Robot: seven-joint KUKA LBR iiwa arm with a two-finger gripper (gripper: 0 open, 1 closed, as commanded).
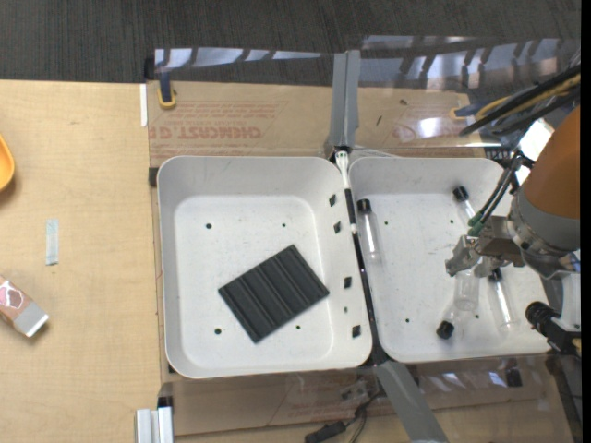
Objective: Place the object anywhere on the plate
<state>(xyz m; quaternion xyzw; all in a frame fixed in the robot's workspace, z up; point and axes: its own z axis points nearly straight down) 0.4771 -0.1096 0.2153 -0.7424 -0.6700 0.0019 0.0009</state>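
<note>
Left bin [175, 247]: dark ribbed plate [273, 293] lies flat, turned at angle, near middle. Right bin [406, 340]: you see several clear tubes with black caps; one tube [367, 229] along left wall, one [461, 306] low in bin under gripper [473, 258]. Gripper sits over right bin, just above that tube. Jaw opening: you cannot tell; blurred metal, nothing plainly gripped.

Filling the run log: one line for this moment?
gripper: right bin, over clear tubes | plate: left bin, bare | placement: pending
</note>
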